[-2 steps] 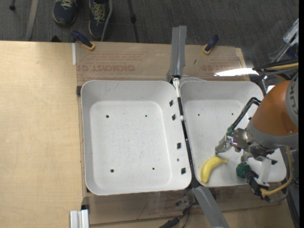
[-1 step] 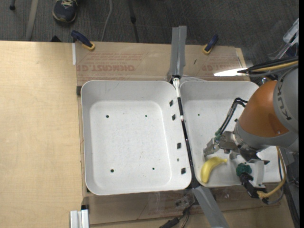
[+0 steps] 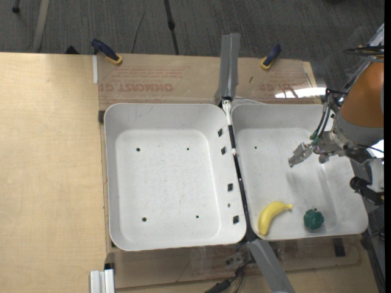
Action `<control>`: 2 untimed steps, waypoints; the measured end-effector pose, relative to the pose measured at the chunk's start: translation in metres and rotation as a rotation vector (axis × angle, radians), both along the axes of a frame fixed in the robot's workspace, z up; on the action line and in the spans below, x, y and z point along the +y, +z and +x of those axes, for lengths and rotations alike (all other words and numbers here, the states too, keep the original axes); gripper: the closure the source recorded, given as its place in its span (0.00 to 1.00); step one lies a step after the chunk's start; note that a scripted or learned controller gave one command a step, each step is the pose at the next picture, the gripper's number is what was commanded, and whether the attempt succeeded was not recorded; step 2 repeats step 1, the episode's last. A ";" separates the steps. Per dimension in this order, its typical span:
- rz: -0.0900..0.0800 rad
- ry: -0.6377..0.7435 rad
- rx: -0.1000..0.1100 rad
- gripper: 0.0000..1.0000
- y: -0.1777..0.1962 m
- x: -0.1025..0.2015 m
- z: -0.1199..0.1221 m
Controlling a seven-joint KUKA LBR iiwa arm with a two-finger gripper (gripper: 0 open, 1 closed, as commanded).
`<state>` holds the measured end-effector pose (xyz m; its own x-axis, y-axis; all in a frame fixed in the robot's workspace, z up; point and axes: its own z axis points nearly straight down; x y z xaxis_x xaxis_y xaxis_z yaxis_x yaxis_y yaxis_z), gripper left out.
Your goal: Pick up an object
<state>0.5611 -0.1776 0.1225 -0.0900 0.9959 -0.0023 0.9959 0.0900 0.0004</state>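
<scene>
A yellow banana (image 3: 272,215) lies near the front edge of the right bin (image 3: 269,124), towards its left side. To its right sits a small green object (image 3: 313,219), also at the front of the bin. My gripper (image 3: 308,157) hangs over the middle of the right bin, behind both objects and apart from them. It is open with nothing between its fingers. The arm, with its orange band (image 3: 366,96), comes in from the right.
The left bin (image 3: 116,163) adjoins the right one along a grey divider (image 3: 230,72). Two blue and yellow clamps (image 3: 105,51) hold brown cardboard behind the bins. A light wooden bench top (image 3: 49,163) lies to the left.
</scene>
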 end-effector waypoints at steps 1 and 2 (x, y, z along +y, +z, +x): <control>0.003 -0.069 0.005 0.00 -0.032 0.036 -0.083; 0.003 -0.069 0.005 0.00 -0.032 0.036 -0.083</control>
